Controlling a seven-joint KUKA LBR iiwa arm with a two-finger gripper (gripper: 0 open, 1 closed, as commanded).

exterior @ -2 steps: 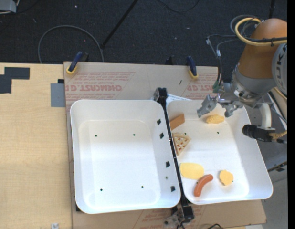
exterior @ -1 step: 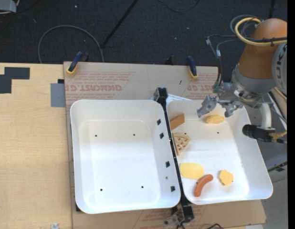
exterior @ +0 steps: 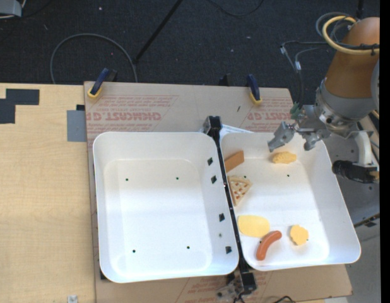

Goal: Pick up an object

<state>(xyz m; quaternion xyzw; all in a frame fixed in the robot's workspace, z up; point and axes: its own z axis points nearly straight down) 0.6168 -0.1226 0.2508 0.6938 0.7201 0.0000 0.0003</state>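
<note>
Since my gripper (exterior: 295, 139) hangs with its two grey fingers spread apart just above the small pale-yellow lumpy food piece (exterior: 284, 158) at the far end of the right white plastic bin (exterior: 337, 213), I take that piece as my pick; nothing sits between the fingers yet. My worry is the bin's sloped far wall: the piece lies near it, so one finger could land on the wall, or nudge the piece aside, and close on air. It looks rounded and smooth, likely moulded plastic, so it may squirt out under a pinch. Elsewhere in that bin lie a tan wedge-shaped block (exterior: 233, 160), a latticed triangular waffle slice (exterior: 238, 189), a flat yellow oval (exterior: 253, 225), a glossy red-orange sausage (exterior: 268, 245) and a small yellow rounded chunk (exterior: 299, 235).
</note>
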